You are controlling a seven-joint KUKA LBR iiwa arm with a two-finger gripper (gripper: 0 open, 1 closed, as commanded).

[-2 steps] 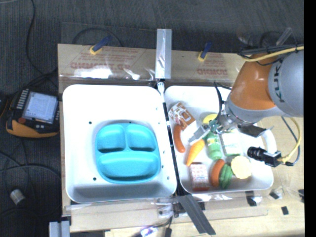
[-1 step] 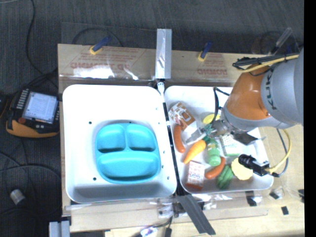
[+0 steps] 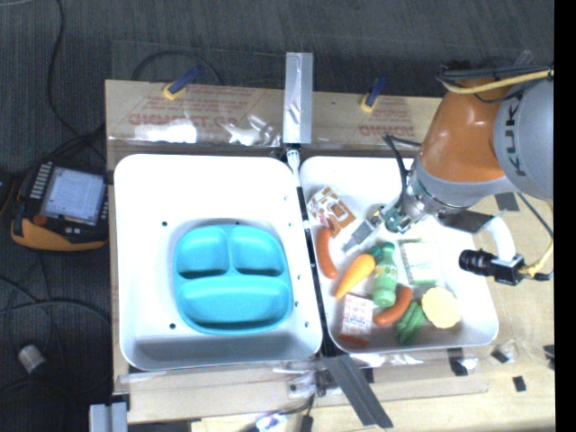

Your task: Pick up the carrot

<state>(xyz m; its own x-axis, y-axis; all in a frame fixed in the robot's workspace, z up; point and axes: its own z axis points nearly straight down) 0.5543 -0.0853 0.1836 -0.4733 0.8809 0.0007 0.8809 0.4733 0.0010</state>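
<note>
We see an orange carrot (image 3: 355,274) in the right white bin (image 3: 481,327), beside a green bottle (image 3: 385,277), yellow disc (image 3: 441,308), red-orange sausage (image 3: 325,252). Blue divided tray (image 3: 233,275) in the left white bin (image 3: 144,205).

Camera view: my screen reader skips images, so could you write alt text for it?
The gripper hangs over the right bin, just above an orange carrot lying among toy foods, a green bottle beside it. The left bin holds a blue divided tray.
</note>
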